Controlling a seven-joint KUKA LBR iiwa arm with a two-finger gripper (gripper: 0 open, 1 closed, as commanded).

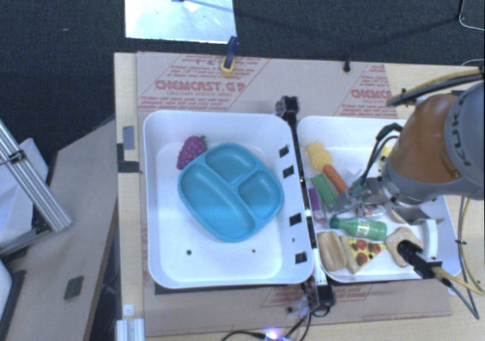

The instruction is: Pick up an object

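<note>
Green bottle (361, 226) flat, right bin (356, 126).

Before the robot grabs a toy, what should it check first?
1. Toys within reach in the right bin: ok, the green bottle, carrot, corn and pizza slice lie there.
2. Gripper above a toy: ok, it hangs just over the green bottle.
3. Toy already held: cannot tell.
4. Neighbours crowding the bottle: not ok, the pizza slice sits close.
5. Blue plate out of the way: ok, it is in the left bin.
</note>
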